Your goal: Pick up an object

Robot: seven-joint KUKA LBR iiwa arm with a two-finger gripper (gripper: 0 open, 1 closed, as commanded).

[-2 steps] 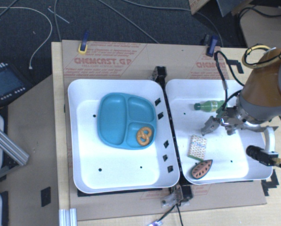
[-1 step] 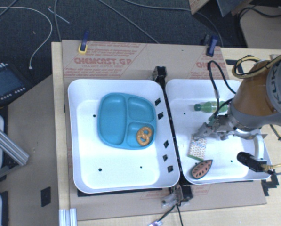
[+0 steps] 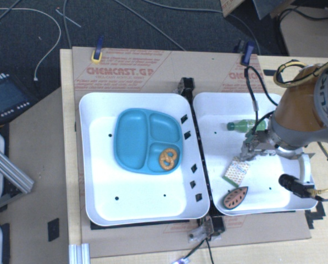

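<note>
**Gripper low in right bin, over the mesh packet — grasp not confirmed**

Gripper (image 3: pixel 250 147) is down inside the right bin (image 3: pixel 218 106), arm coming in from the bin's right side. Fingers are too small and dark against the wrist to read; can't tell if they're spread or closed, and nothing is visibly between them.

Nearest candidate: small white mesh-patterned packet (image 3: pixel 236 172), just beside the gripper tip, on the side toward the bin's near wall and slightly left of it. Looks like touching or nearly so at the packet's top corner; can't say which. Packet's long axis runs diagonally, upper end toward the gripper, lower end toward the bin's near-left corner.

Other things in the right bin:
- green bottle (image 3: pixel 243 126), lying on its side, long axis roughly left-right, just past the gripper toward the far wall, partly behind the cable.
- brown oval object (image 3: pixel 235 197), by the near wall, past the packet.

Left bin (image 3: pixel 89 147): blue divided plate (image 3: pixel 144 139) with a pretzel (image 3: pixel 167 158) in its lower-right compartment. Well apart from the gripper, not relevant.

Judgement: the packet is the target. The move turns on a short shift toward the near wall to centre over it, with the jaws closing across its short axis. It's flat, so there's a slip or miss risk.
</note>
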